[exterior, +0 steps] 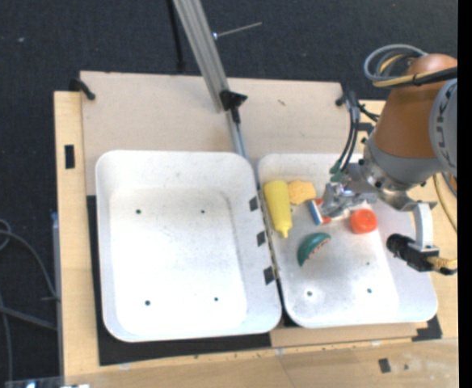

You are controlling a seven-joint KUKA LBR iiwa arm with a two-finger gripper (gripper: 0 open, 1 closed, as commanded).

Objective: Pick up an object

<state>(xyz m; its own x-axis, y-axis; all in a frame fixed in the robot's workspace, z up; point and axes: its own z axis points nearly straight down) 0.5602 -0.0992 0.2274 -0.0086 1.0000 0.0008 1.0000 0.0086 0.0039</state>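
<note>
The right bin point(381, 297) holds a yellow bottle point(278, 204) lying along its left wall, a small yellow lumpy object point(302, 191) beside it, a little red-and-blue item point(314, 212), a green curved piece point(312, 246) and an orange-red round object point(363, 221). My gripper point(339, 203) hangs low over the bin's upper middle, just left of the orange-red object and right of the red-and-blue item. I see nothing clearly held between the fingers.
The left bin point(179, 249) lies beside the right one. A slanted metal post point(208, 51) rises from the bench behind the bins. A black-and-white fitting point(414, 245) sticks out over the right bin's right side. Cables hang near the arm.
</note>
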